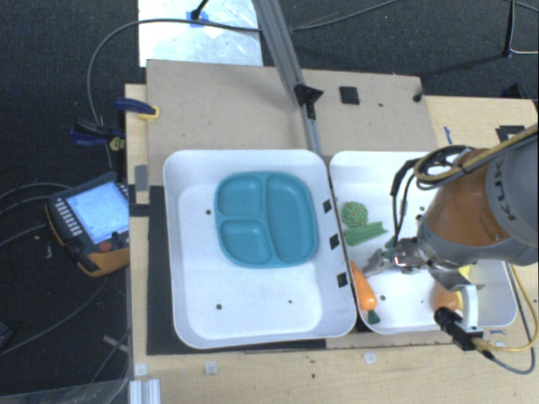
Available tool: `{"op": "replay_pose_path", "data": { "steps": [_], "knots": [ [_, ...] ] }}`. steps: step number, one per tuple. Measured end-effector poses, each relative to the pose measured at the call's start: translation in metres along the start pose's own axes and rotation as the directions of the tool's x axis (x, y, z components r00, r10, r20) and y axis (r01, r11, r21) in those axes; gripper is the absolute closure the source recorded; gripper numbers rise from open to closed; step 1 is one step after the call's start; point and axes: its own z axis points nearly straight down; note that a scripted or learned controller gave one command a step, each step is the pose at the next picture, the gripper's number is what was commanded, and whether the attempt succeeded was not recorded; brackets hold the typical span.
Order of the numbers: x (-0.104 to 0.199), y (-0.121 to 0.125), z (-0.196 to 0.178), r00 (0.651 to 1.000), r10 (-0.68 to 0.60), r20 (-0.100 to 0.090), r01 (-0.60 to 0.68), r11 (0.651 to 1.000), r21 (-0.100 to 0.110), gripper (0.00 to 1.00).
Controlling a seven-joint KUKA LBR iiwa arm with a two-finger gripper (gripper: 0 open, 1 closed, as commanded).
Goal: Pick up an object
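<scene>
In the right bin (370, 171), a green broccoli piece (354, 214) lies near the left wall, with a flat green leafy piece (365, 233) just below it. An orange carrot (363, 287) lies along the bin's lower left wall, dark green at its lower tip. My gripper (390, 257) hangs low over the bin's middle, right of the carrot and below the green pieces. Nothing shows between its fingers. An orange object (446, 297) peeks out under the arm at the bin's lower right.
The left bin (189, 251) holds a teal divided plate (266, 218). A grey pole (282, 40) slants across the board at the back. Black clips sit on the wall between the bins. A handheld pendant (88, 221) lies on the floor at the left.
</scene>
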Motion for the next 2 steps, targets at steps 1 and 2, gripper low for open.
{"op": "replay_pose_path", "data": {
  "steps": [1, 2],
  "knots": [
    [0.001, 0.002, -0.012, 1.0, -0.003, -0.002, 0.003, 1.0, -0.005, 1.0],
    [0.005, 0.007, -0.075, 1.0, -0.008, -0.004, 0.008, 1.0, 0.002, 1.0]
  ]
}}
